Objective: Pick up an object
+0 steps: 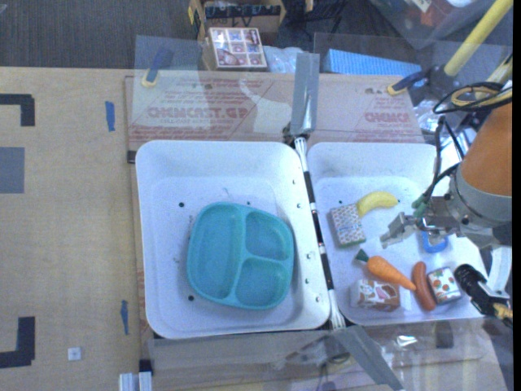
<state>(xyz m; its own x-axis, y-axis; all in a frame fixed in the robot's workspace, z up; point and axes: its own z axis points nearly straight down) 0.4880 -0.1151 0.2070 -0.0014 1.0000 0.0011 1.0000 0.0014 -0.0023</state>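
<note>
Arm over right bin (326,163) | gripper (399,229) low above bin floor, fingers spread, pinching nothing | banana (377,202) just beyond it, carrot (387,271) just nearer, sponge (348,224) to its left | teal plate (241,255) in left bin (163,169)

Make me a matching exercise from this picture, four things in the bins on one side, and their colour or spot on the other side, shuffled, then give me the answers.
Things:
1. divided plate
2. toy banana
3. toy carrot
4. gripper

Descriptions:
A. orange, lying in the right bin near its front
B. teal, lying in the left bin
C. over the right bin, between the yellow and the orange toys
D. yellow, toward the back of the right bin

Pairs: 1-B, 2-D, 3-A, 4-C
</note>
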